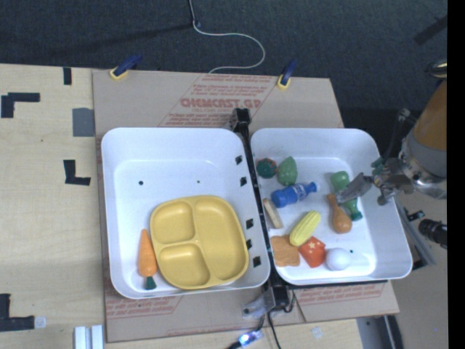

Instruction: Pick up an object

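Observation:
The right bin (363,145) holds several toy foods: a blue bottle (293,194), a yellow corn cob (304,227), a green pepper (288,170), a dark green ball (266,169), a red block (313,251), a white egg (338,259), a brown drumstick (339,217) and a green piece (339,179). My gripper (368,193) hangs over the bin's right side, just right of the green piece and the drumstick. Its two fingers stand apart with nothing between them.
The left bin (120,151) holds a yellow divided plate (197,240) and an orange carrot (147,254) by its left edge. A tan stick (272,214) and an orange biscuit (285,251) lie near the right bin's left wall. The arm's wrist (429,158) stands past the right rim.

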`<state>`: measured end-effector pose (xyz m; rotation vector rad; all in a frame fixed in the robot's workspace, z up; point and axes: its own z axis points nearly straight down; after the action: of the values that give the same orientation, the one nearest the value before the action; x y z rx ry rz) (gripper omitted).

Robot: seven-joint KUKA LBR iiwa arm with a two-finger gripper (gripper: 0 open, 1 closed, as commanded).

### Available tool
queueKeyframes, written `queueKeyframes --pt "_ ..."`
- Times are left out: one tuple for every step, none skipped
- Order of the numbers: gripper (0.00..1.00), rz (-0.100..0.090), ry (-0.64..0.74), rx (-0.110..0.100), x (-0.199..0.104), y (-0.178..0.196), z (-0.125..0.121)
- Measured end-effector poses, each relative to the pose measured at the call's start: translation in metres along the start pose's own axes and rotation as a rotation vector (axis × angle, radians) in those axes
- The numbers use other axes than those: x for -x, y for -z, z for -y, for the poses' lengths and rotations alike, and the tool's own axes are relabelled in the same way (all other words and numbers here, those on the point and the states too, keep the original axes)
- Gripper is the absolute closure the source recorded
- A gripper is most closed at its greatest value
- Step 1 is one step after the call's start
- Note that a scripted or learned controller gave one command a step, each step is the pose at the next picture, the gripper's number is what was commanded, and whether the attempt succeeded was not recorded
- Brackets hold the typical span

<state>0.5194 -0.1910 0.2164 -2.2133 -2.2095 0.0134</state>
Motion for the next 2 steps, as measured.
queueKeyframes --pt "0.0 0.002 0.003 0.009 0.0 0.005 -0.002" --pt "0.0 0.0 0.004 0.004 -0.01 -0.058 -0.004"
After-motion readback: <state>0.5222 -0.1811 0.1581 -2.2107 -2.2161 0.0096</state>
